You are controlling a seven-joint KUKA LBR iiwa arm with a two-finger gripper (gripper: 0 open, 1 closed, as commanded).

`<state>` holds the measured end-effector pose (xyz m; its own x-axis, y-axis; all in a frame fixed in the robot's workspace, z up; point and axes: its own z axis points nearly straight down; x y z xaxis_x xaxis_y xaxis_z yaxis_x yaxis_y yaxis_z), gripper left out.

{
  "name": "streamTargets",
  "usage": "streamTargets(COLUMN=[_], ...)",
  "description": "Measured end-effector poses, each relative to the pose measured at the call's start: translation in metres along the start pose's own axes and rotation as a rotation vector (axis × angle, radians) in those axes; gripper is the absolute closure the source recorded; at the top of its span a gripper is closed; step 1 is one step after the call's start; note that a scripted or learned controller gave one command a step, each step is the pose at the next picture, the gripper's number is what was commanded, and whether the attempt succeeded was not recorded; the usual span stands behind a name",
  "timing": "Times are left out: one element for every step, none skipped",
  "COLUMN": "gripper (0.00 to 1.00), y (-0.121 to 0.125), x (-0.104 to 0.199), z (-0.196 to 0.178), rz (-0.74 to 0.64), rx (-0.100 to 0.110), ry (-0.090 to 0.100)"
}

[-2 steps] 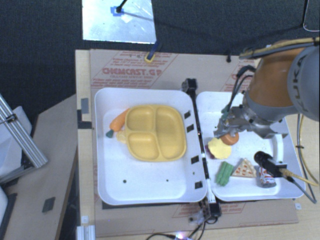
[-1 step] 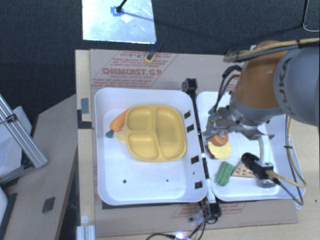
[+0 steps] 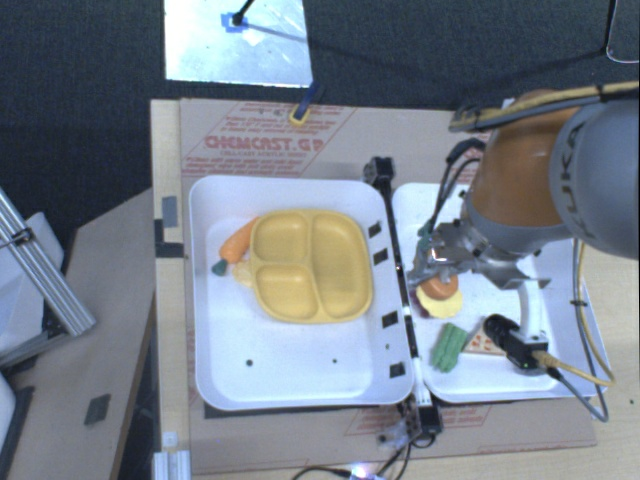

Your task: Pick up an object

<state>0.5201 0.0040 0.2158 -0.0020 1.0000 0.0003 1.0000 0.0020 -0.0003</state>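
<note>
Low over the right bin (image 3: 560, 383), just right of the divider (image 3: 398, 268) between the two bins: the end effector (image 3: 437, 261), hanging from the grey arm (image 3: 540, 183) directly above a small round toy with an orange top and pale yellow base (image 3: 440, 296). Touching or merely hovering, impossible to say from this slant. State of the end effector likewise impossible to judge, the wrist body blocking the tip.

Judged progress: early to middle. Approach made, descent near its end, no lift evident; the round toy sitting on the bin floor, so grasp, closure check and raise all left to do.

Likely target the round toy, lying right of the divider and close to it. Nearly circular from above, so no real long axis; orange cap facing up, yellow base spreading slightly toward the near rim.

Beside it, further from the divider's far end: a green ridged piece (image 3: 450, 346), long axis running from near rim up toward the round toy, tilted slightly; just right of that, a pizza-slice toy (image 3: 483, 344), partly under a black part of the arm's rig (image 3: 512, 345).

Left of the divider, in the left bin (image 3: 290, 378): a yellow compartment tray (image 3: 305, 266) with a toy carrot (image 3: 236, 241) at its left edge, well away from the action.
</note>
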Motion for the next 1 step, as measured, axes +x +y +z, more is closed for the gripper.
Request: streamTargets(gripper=[1.00], y=[0.0024], x=[0.0066], z=[-0.0045], rz=[-0.003], rx=[-0.001], ry=[0.000])
